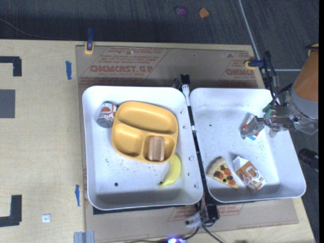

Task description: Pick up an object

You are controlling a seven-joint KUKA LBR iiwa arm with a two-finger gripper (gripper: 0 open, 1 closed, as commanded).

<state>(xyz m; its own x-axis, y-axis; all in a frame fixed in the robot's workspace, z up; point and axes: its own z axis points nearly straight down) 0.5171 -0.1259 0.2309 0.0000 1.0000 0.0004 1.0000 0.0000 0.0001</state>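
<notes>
In the right bin (286, 135): gripper (251, 127) above the floor, jaw state cannot be told. Pizza slice (223, 172) and carton (249, 174) lie nearer the front. Step: approach; next, descend onto one.

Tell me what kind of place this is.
Probably a robot grasping test bench in a lab: two white bins of toy food such as a banana and pizza slice, clamps holding the board, the arm reaching in.
</notes>
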